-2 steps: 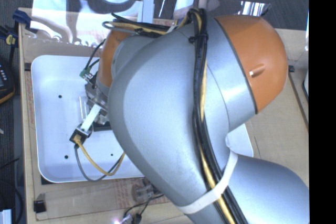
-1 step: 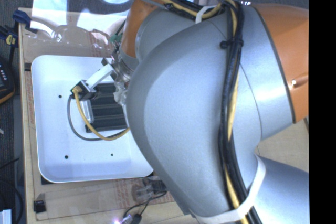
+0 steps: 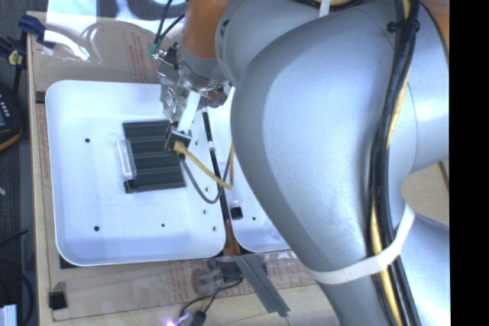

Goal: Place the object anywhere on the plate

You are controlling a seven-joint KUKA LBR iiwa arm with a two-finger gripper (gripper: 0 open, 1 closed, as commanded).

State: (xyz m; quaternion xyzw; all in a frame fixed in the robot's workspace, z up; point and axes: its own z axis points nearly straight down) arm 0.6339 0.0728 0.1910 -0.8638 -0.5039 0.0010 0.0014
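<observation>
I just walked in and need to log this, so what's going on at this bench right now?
The grey arm reaches in from the right, and its gripper hangs low over the left bin. It is at the right edge of a dark ribbed plate that lies flat there. A clear strip lies along the plate's left edge. A small black piece sits in the right bin. Whether the gripper holds anything I cannot tell.
</observation>
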